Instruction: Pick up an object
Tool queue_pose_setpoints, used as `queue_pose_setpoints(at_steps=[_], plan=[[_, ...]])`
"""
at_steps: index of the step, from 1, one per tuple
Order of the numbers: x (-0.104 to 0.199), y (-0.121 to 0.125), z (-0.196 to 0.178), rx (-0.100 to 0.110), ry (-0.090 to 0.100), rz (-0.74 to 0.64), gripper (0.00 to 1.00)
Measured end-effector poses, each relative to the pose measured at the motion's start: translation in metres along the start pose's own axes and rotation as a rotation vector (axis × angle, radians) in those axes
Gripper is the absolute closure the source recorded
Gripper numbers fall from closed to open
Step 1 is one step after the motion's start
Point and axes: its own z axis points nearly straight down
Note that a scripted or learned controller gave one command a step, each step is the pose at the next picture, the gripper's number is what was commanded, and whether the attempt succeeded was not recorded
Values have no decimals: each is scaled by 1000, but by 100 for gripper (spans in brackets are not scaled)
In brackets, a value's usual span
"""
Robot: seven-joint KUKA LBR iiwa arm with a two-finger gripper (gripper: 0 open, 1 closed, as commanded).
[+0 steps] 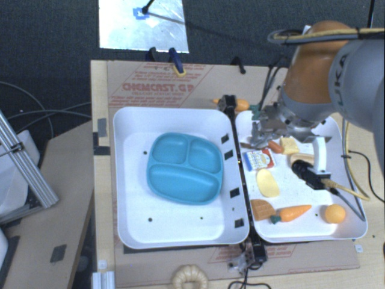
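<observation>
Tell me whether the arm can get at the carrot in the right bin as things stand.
Probably yes. The carrot lies flat on the floor of the right bin with open space above it, and the gripper hangs over the same bin's far end.

The cardboard-topped bench [156, 86] bears two white bins [129, 179] [337, 227] side by side, apparently touching.
</observation>
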Motion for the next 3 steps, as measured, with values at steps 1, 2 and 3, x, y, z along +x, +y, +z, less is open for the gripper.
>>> queue_pose_setpoints(at_steps=[1, 2, 3], plan=[[18, 8, 5, 0, -2, 3, 100], [7, 8, 15, 2, -3, 10, 100], [28, 10, 17, 1, -2, 4, 100]])
